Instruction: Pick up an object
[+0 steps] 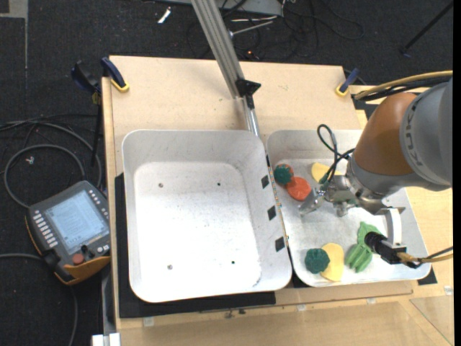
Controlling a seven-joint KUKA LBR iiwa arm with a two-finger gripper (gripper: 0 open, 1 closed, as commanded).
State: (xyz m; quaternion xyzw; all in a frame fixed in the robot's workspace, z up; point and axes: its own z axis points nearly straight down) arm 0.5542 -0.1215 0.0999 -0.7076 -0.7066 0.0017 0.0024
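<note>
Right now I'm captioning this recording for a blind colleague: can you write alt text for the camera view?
A grey and orange robot arm reaches from the right into the right white bin, its gripper low beside an orange ball. That bin also holds a dark green ball, yellow pieces and a green toy; the left white bin sits alongside.

The surface (pixel 187 96) carries two white bins side by side. The left bin (pixel 194 215) shows bare speckled floor. In the right bin (pixel 288 146), near the surface's right edge, the arm (pixel 403 146) hangs over the middle with its claw (pixel 317 200) low beside an orange object (pixel 298 188) and a dark green object (pixel 283 172). A yellow piece (pixel 320 171) lies just behind. Toward the front edge sit a green ball (pixel 316 259), a yellow object (pixel 333 259) and a bright green toy (pixel 361 249).
</note>
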